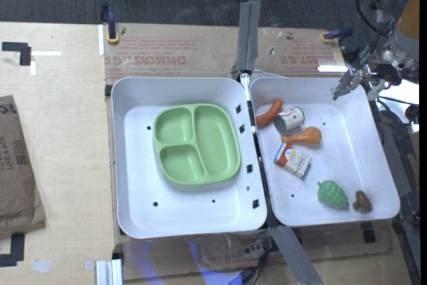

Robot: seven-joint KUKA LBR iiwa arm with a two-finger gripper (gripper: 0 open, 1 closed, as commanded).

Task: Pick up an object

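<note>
Bench: light wood top, dark carpet behind, two white bins side by side; brown paper bag [17, 163] at far left.
Left bin [133, 197]: holds a green divided plate [197, 143], nothing else.
Right bin [353, 143]: all the pickable items. Orange sausage-shaped toy [268, 113], small can [290, 119], orange gourd-shaped toy [303, 137], small carton [292, 159], green leafy toy [332, 195], brown lump [361, 201].
Gripper [348, 85]: at the right bin's far right corner, above the rim, well apart from every item.
Jaws: too small and cluttered to read; cannot tell whether parted or closed. Nothing visible between them.
Progress: judging by this, nothing picked; approach, descent, grasp and lift all left.
Writing: cardboard behind the bins has red print, upside down, roughly "CHEMGAZ"; low confidence. Bag and carton print unreadable.
</note>
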